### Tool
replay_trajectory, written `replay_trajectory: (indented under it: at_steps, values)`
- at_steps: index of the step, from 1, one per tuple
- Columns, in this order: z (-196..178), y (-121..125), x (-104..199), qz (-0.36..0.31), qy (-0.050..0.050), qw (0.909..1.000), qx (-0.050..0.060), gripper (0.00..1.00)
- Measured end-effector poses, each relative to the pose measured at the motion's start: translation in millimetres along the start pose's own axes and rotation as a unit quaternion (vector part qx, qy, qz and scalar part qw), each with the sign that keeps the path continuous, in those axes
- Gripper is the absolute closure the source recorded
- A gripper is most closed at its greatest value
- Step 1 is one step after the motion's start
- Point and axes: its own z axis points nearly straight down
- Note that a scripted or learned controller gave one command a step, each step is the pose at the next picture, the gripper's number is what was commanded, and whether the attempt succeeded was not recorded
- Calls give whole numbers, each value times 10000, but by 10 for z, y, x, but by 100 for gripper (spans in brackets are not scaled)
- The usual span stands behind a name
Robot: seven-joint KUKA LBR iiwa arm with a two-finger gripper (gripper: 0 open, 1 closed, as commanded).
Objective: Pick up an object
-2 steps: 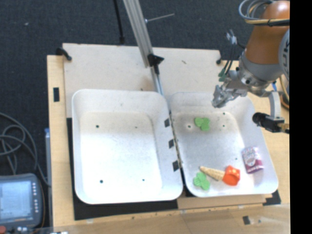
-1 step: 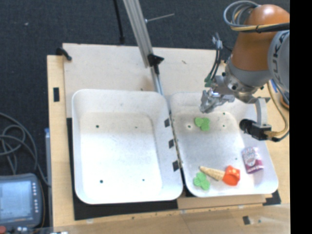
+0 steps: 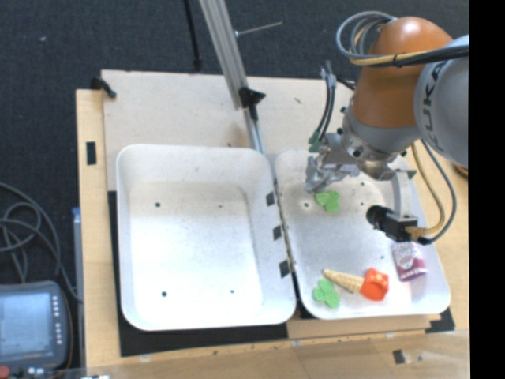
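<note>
1. End effector [image 3: 318, 177]: hangs over the far left part of the right bin [image 3: 339, 239], close to the wall that bin shares with its neighbour. Whether it is open or closed cannot be told from this angle, and nothing can be seen gripped in it.
2. Arm [image 3: 394, 77]: grey, with an orange band above the wrist; it reaches in from the right and points down into the right bin.
3. Green piece [image 3: 327, 201]: small and lobed, lying on the bin floor just beside and in front of the end effector. Whether the two touch cannot be told.
4. Pink-and-white packet [image 3: 409, 260]: lies near the right wall of the right bin, well apart from the end effector.
5. Tan cone [image 3: 341, 279]: lies on its side near the front wall, with its wide end touching the orange block [image 3: 375, 284].
6. Second green piece [image 3: 325, 294]: sits in the front left corner of the right bin, just beside the cone's tip.
7. Left bin [image 3: 197, 227]: white and shallow, with a few dark specks on its floor.
8. Desk [image 3: 158, 101]: pale board carrying both bins side by side.
9. Metal post [image 3: 225, 46]: slanted, rising from the desk behind the bins.
10. Grey screen unit [image 3: 28, 322]: off the desk at the lower left, beside loose cables.
</note>
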Motion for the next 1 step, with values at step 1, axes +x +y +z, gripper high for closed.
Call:
replay_trajectory:
  at_steps: [1]
  values:
    - [120, -181, 414, 7, -6, 10000, 3, 100]
